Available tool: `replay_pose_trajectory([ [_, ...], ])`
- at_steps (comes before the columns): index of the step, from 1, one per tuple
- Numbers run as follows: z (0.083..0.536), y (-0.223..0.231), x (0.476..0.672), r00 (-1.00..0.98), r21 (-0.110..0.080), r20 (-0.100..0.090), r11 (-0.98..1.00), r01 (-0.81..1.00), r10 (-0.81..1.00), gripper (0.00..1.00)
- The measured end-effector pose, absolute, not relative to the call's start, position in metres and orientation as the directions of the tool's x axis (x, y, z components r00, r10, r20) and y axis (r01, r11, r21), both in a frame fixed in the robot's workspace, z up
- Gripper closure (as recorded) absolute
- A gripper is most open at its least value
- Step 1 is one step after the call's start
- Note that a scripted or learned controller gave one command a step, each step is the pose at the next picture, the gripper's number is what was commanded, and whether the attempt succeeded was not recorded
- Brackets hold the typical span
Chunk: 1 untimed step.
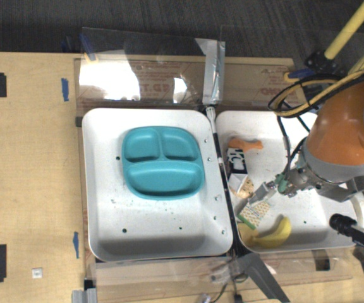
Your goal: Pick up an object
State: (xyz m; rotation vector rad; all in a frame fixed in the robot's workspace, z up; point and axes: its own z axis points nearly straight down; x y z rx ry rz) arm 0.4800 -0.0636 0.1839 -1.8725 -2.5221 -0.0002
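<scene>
My gripper (259, 194) reaches in from the right and hangs low over the middle of the right bin (315, 216). It sits just above a patterned flat packet (254, 215) and beside a pale packet (242, 185). A yellow banana (272, 232) lies along the bin's front wall, below the gripper. Farther back lie a small black-and-white box (237, 161) and an orange object (246, 145). I see nothing lifted off the bin floor.
The left bin (100, 188) holds a teal divided plate (163, 161). The arm's orange band (346, 131) and grey wrist cover the right bin's right side. Cables and a yellow pole (354, 19) stand at the back right. A clear sheet lies behind the bins.
</scene>
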Motion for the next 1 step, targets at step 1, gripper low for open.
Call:
replay_pose_trajectory([
  [1,0.1842,-0.0231,0.5415,-0.516,0.003,-0.002,0.516,0.857,0.857,0.00],
])
